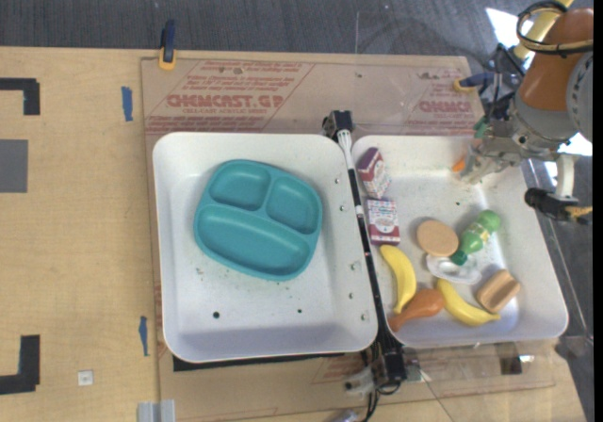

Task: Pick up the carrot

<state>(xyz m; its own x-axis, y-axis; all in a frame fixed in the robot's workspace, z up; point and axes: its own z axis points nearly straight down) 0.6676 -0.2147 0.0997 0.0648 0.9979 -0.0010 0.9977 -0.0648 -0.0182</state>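
Two shallow white bins sit side by side on a bench: the left bin [179,316] holds a teal divided plate [258,218], and the right bin [542,316] holds toy food. The grey arm's gripper [480,169] hovers at the right bin's far edge; whether its jaws are apart cannot be told. The carrot [417,308] lies near the front-left corner of the right bin, touching a banana [400,274].

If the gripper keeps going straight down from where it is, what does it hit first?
Most likely the small orange carrot beside the gripper, or the right bin's floor next to it; depth is unclear from this view.
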